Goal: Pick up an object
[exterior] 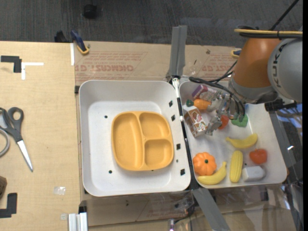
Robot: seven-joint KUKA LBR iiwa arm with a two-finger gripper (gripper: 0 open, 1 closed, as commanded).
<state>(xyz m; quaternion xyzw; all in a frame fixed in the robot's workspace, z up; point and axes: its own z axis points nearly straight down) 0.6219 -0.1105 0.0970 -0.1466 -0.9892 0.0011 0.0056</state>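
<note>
Reaching in from the right, the big grey and orange arm (269,66) hangs low over the right bin (274,143). Its tool (225,110) is down among the toys at the top of that bin. It is too dark and crowded there to say if the tool is open or closed, or if it has anything.

Nothing looks lifted yet. I think the job is only at its start: the tool is down close, but it has not picked a toy up.

A small picture pouch (197,121) lies touching the tool, on its left side. A little orange toy (202,104) sits just above the pouch. A green toy (239,120) lies just beside the tool on the other side. Any of these could be the one it takes.

Lower in the bin are a yellow banana (243,141), a red toy (258,155), a corn cob (236,166), a pumpkin (204,163) and another banana (214,177).

The left bin (91,143) holds a yellow plate (143,141) with three parts. Scissors (18,134) lie far off on the counter (38,177).
</note>
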